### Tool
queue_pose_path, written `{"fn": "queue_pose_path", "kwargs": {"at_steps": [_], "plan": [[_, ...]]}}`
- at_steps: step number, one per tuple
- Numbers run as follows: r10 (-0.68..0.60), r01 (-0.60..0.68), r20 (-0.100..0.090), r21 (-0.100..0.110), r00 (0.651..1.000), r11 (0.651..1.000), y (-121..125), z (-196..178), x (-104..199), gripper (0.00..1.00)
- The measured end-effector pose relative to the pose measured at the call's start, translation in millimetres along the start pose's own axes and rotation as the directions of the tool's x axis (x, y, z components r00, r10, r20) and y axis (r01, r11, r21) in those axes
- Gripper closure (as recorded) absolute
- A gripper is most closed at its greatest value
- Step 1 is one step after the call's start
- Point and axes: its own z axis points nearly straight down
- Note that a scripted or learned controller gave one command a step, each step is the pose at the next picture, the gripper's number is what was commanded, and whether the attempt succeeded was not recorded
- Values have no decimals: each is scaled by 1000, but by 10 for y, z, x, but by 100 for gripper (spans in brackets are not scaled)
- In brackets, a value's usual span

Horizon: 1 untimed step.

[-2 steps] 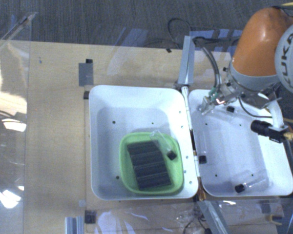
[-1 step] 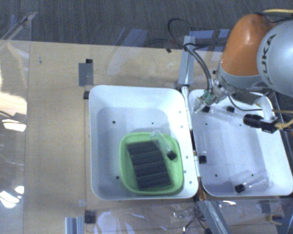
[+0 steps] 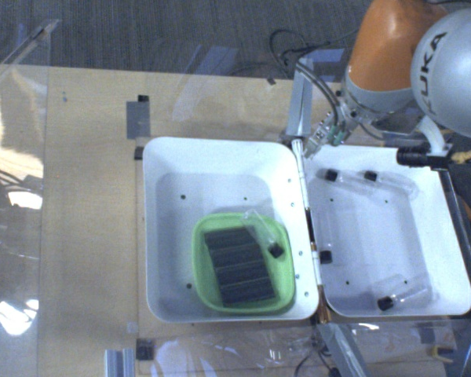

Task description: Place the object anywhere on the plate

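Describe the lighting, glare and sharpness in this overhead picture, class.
Camera view: bright glare patches on the bench at far left; the white bins are evenly lit with soft shadows; the green plate is fairly sharp; the clear tubes nearly vanish against white; the arm looms large, slightly soft.

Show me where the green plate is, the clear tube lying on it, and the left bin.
Plate (image 3: 206,293): camera view, bare front-left rim.
Tube (image 3: 267,238): camera view, middle of its clear body.
Left bin (image 3: 220,157): camera view, back wall.
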Motion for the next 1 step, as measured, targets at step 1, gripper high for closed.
{"fn": "queue_pose_path", "kwargs": {"at_steps": [1], "plan": [[-123, 123, 0, 0, 992, 992, 146, 210, -41, 100]]}}
